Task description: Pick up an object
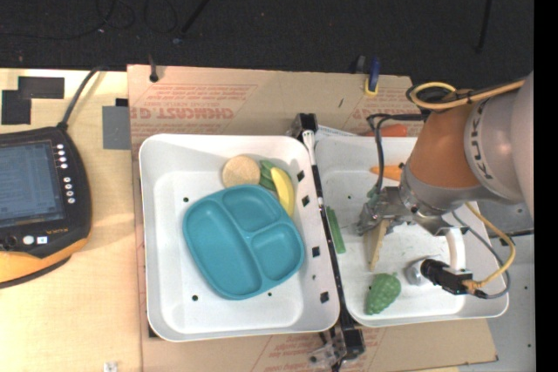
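Over the right bin (pixel 499 300), near its middle, the jaws (pixel 377 222) hang at a tan stick (pixel 376 246), but I cannot tell whether they pinch it or how they stand. Toward that bin's front edge lies a green bumpy lump (pixel 382 293), with an orange piece (pixel 390 172) near its back edge. Across the divider, the left bin (pixel 166 274) holds a teal divided plate (pixel 243 240), with a round tan disc (pixel 241 172) and a banana (pixel 282 190) touching the plate's far rim.

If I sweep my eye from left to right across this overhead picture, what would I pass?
Black handheld screen → teal divided plate → banana → green strip → claw → the arm's orange band.
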Controlling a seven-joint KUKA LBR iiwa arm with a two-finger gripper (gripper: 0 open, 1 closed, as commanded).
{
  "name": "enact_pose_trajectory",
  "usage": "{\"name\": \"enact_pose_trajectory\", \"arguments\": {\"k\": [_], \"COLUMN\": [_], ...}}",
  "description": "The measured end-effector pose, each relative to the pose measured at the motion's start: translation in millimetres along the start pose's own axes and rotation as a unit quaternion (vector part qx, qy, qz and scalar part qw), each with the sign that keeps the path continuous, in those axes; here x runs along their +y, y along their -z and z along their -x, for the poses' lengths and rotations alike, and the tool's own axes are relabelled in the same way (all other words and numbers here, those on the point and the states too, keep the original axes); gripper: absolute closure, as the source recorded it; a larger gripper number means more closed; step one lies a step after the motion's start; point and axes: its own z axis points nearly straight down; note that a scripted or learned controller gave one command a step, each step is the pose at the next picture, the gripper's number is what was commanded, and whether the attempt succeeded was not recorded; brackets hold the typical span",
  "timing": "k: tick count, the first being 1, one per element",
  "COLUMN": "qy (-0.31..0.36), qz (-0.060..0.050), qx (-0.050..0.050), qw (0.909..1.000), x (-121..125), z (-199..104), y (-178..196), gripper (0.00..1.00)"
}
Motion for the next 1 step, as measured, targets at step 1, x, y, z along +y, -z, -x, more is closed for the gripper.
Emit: {"name": "enact_pose_trajectory", "arguments": {"k": [1], "qy": [0.006], "qz": [0.007], "qx": [0.001], "qw": [1.0000], "x": [5.0], "z": [-70.9], "y": [96.1], "gripper": [1.00]}}
